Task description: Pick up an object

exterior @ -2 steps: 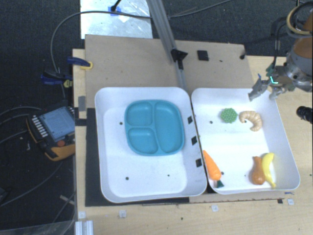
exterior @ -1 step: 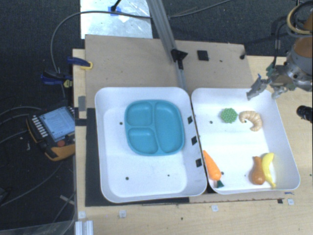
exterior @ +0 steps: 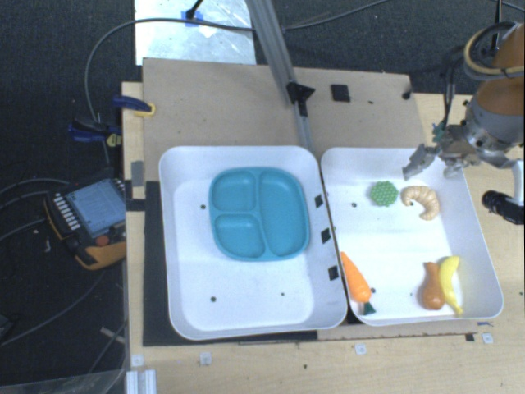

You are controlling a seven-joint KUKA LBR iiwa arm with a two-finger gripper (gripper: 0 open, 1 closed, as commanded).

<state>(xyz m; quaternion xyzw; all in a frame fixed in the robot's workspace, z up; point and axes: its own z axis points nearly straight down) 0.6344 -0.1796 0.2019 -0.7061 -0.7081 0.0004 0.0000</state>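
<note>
Just below jaws [exterior: 432, 159]: croissant [exterior: 422, 199].

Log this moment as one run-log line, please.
phase: approach | gripper: above right bin's far edge, open, holding nothing | nearest: croissant, green ball | left bin: blue tray

The right bin [exterior: 459, 220] has open white floor across its middle, between the green ball [exterior: 383, 193] and croissant [exterior: 422, 200] near the back and the carrot [exterior: 355, 277], banana [exterior: 450, 282] and orange piece [exterior: 432, 290] near the front. In the left bin [exterior: 184, 245], the blue divided plate [exterior: 259, 213] occupies the centre, with bare floor in front.
</note>
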